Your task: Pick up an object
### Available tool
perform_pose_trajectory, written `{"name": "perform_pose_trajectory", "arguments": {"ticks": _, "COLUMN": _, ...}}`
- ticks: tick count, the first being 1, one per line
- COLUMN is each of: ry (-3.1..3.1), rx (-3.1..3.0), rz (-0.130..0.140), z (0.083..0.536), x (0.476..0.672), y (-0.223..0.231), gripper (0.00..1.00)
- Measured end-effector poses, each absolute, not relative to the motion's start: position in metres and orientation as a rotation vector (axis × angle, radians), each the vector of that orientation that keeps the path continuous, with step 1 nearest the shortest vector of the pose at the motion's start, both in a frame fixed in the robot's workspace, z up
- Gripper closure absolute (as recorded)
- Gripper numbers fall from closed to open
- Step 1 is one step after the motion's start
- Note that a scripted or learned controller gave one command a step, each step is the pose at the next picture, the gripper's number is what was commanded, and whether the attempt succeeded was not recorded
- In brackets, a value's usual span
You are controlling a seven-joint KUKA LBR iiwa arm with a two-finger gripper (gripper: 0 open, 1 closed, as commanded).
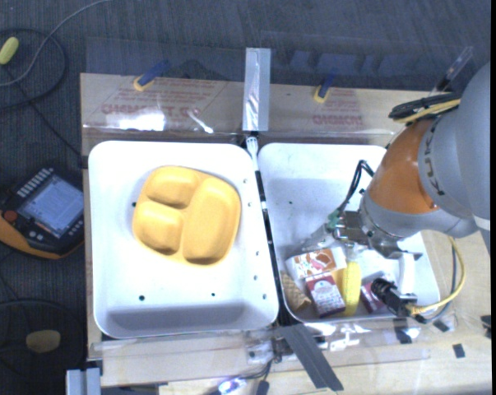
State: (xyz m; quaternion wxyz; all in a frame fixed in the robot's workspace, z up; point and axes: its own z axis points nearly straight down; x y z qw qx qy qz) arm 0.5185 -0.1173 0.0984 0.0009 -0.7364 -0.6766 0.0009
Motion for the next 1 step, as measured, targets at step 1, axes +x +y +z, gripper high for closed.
{"name": "perform_pose_trajectory", "arguments": {"ticks": 1, "ry": -2.092, "rx": -2.353, "rz": -0.015, "z": 0.0891, "x": 0.5130, "y": -0.1219, "gripper": 0.00}}
